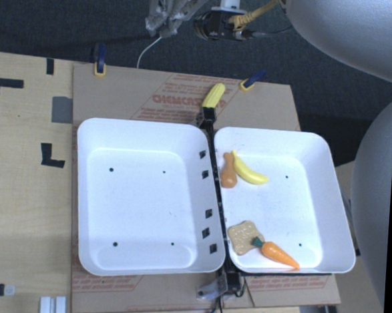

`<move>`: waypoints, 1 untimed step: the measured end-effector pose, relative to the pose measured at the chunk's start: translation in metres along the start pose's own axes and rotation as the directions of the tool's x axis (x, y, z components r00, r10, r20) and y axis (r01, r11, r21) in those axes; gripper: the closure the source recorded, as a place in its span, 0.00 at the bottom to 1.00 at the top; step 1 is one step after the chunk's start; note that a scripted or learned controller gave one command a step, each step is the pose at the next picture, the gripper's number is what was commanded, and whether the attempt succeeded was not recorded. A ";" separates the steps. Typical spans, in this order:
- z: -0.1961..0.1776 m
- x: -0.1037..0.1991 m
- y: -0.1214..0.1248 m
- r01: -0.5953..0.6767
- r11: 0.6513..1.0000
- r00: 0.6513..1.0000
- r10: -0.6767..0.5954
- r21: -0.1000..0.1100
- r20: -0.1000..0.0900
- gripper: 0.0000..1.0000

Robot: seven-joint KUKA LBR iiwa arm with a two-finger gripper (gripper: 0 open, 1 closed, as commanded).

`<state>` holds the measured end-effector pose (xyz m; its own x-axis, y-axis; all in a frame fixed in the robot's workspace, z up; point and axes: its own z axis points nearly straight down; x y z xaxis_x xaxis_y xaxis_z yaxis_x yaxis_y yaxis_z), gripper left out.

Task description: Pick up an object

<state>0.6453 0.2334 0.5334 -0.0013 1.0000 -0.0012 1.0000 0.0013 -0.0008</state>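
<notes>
The right bin (316, 161) holds several toys. A yellow banana (250, 172) lies near its far left side, touching an orange-brown drumstick (228, 173) that rests against the divider. At the near left corner, a tan cracker (242, 234) lies beside an orange carrot with a green top (277, 253). My gripper (168, 13) hangs at the top of the view, beyond the far edge of the bench and well away from both bins. The grey arm (352, 26) crosses the upper right corner.
The left bin (103, 146) sits against the right one along a divider with black clips (210, 207). A yellow clamp (213, 95) sits at the far end of the divider. Blue clamps (99, 57) hold the cardboard underlay. Another grey arm link (384, 199) stands along the right side.
</notes>
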 end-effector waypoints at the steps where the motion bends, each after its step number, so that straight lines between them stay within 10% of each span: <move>1: 0.000 0.000 0.024 -0.001 1.000 1.000 0.001 -0.001 0.001 1.00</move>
<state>0.6691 0.2332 0.5336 -0.0007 1.0000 -0.0017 1.0000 0.0007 0.0000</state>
